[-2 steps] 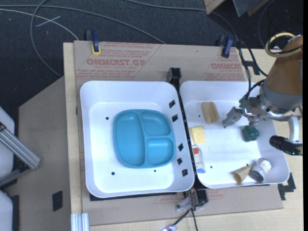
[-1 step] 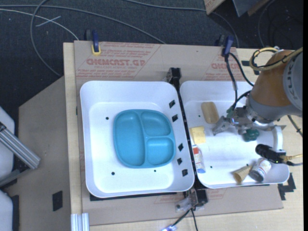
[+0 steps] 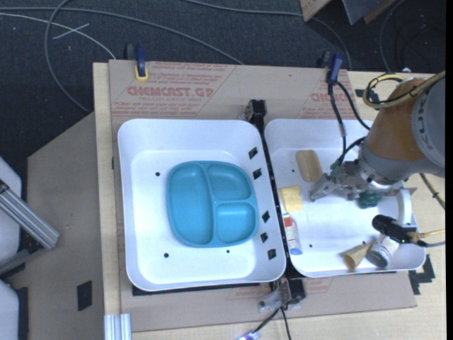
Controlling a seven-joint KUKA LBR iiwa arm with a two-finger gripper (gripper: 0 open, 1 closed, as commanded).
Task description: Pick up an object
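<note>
Nearest you rises the arm (image 3: 403,137), its orange band over the right bin (image 3: 333,229), with the jaws low above that bin's floor. You cannot tell whether the jaws are released or clenched, and nothing shows between them.

Things to pick lie close by:
- A tan block (image 3: 308,165) sits just beside the jaws, on the side away from the arm.
- A yellow block (image 3: 291,197) lies near them, toward the divider.
- A tube (image 3: 291,234) lies farther off along that divider.
- A teal thing (image 3: 368,199) sits just behind the jaws, under the wrist.

Watch the aim. The jaws seem to sit beside the tan block, not over it, so a close here would likely catch nothing. An off-centre descent could shove a block aside. The bin floor looks smooth and slick, so a nudged thing may slide away. The teal thing could also get knocked by the wrist.

Across the divider from the jaws, the left bin (image 3: 141,190) holds a blue plate (image 3: 211,202). Both bins rest on a brown worktop (image 3: 184,83), with loose cables (image 3: 71,27) on the dark floor around it.
</note>
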